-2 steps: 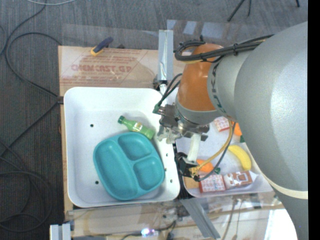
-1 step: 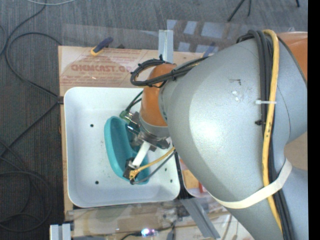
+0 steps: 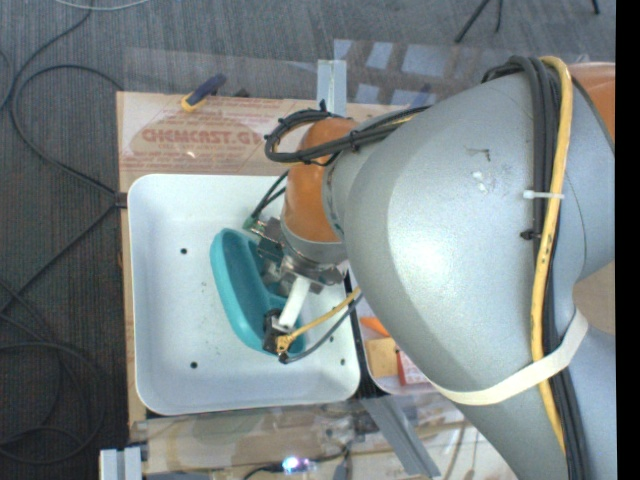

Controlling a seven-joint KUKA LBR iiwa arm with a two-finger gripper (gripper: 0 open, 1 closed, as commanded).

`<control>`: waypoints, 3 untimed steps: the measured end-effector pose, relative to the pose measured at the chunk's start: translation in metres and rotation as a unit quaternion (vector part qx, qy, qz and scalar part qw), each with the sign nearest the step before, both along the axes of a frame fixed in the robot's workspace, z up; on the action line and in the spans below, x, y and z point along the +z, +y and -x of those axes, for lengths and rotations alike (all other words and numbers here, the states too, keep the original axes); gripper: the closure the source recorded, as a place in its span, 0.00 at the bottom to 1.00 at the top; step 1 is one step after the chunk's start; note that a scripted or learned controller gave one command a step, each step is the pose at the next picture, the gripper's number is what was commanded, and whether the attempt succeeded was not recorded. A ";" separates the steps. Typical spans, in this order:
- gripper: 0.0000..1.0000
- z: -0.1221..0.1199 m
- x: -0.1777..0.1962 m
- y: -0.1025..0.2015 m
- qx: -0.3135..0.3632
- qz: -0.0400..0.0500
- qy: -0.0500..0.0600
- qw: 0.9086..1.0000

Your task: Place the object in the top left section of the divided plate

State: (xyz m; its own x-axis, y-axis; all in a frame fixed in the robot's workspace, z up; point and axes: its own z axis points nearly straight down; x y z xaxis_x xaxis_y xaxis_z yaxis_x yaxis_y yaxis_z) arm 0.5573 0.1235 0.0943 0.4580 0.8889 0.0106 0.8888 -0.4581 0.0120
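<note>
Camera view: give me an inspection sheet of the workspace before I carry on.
Surface: left white bin on printed cardboard.
Job's things: teal divided plate in that bin, partly hidden by the arm; object cannot be made out.
Clutter: orange pieces at the arm's edge; blue-yellow tool on the cardboard.
Grippers: gripper low over the plate.
Cables: black leads on the floor, left.
Surroundings: grey carpet; tripod legs.

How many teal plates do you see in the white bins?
1. The teal divided plate lies right of centre in the left shallow white bin, partly under the grey arm, which may hide others.
</note>
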 end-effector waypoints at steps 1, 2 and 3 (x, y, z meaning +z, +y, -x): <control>1.00 -0.047 0.087 0.020 0.057 0.005 0.009 0.998; 1.00 -0.111 0.094 -0.003 0.171 0.006 0.009 0.985; 0.00 -0.111 0.094 -0.003 0.171 0.006 0.009 0.985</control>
